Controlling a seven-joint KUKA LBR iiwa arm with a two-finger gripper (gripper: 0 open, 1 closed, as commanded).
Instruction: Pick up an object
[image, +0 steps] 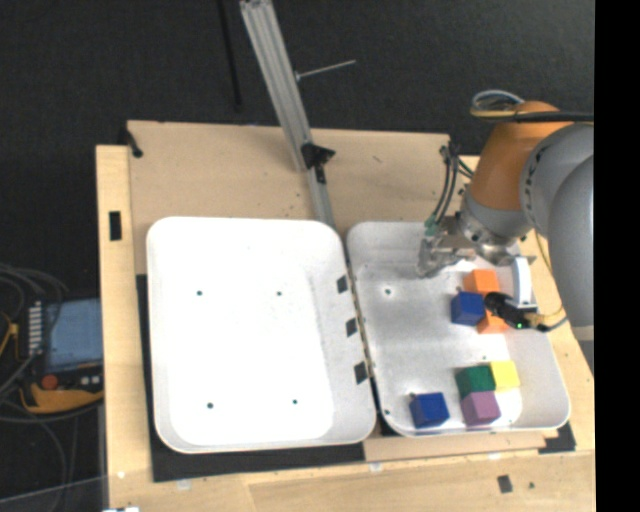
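Camera view: on the worktop (260, 470), the right bin (400, 330) holds the blocks, clustered toward five o'clock: blue cube (429, 409), purple cube (481, 406), green cube (475, 380). Farther back, the hand (436, 254) hovers at twelve o'clock, probably lining up a pick.
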